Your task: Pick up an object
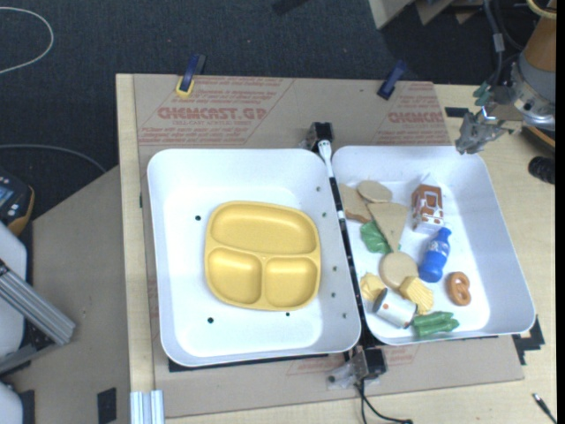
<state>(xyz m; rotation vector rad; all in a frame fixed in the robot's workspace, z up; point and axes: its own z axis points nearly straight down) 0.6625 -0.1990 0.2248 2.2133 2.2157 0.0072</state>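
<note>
The right white bin [503, 237] holds several toy foods. Among them are a blue bottle [434, 254], a brown pretzel [457, 287], a brown-and-white carton [427, 206], tan bread slices [375, 193], a green leafy piece [374, 237], a round cracker [397, 266], a white can [395, 308] and a green pod [434, 323]. My gripper [470, 140] hangs above the bin's far right corner, apart from all the toys, with nothing seen in it.
The left white bin [177, 201] holds a yellow divided plate [262, 254]. A black clamp [321, 135] sits where the two bins meet at the back. Blue clips [189, 73] pin the cardboard at the far edge.
</note>
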